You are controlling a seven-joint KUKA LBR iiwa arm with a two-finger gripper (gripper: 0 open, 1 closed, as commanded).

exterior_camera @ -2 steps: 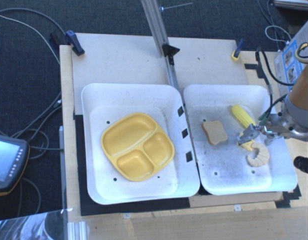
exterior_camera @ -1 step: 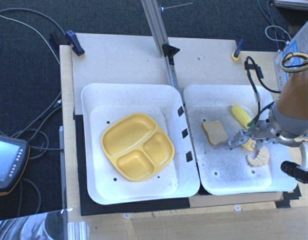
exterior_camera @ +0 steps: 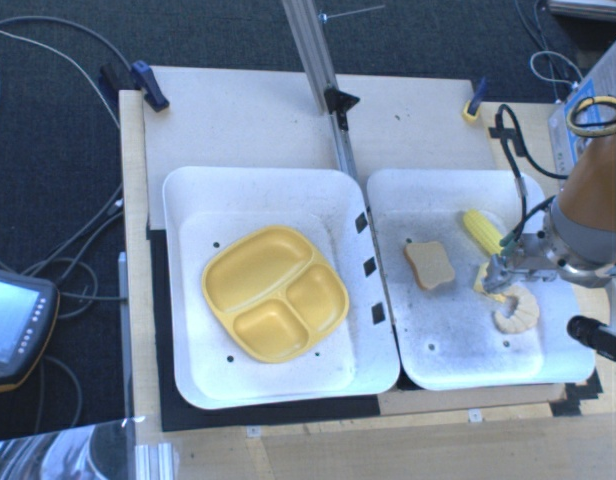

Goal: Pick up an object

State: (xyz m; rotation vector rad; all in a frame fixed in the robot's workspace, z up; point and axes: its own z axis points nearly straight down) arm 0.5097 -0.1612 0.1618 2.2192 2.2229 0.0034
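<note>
Bench with two white bins — my gripper [exterior_camera: 498, 273] is low in the right bin [exterior_camera: 428, 363], beside the corn [exterior_camera: 481, 230], above the cookie-like ring [exterior_camera: 516, 313]. Can't tell whether it's grabbed anything — pick looks unfinished.

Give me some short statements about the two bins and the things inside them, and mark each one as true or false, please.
1. The yellow divided tray lies in the left bin. True.
2. The slice of bread lies in the left bin. False: it lies in the right bin.
3. The corn cob lies in the right bin, further from the camera than the pale ring-shaped piece. True.
4. The end effector hangs above the yellow divided tray. False: it is over the right bin, between the corn cob and the pale ring-shaped piece.
5. The yellow divided tray holds the slice of bread. False: the bread lies on the floor of the right bin.
</note>
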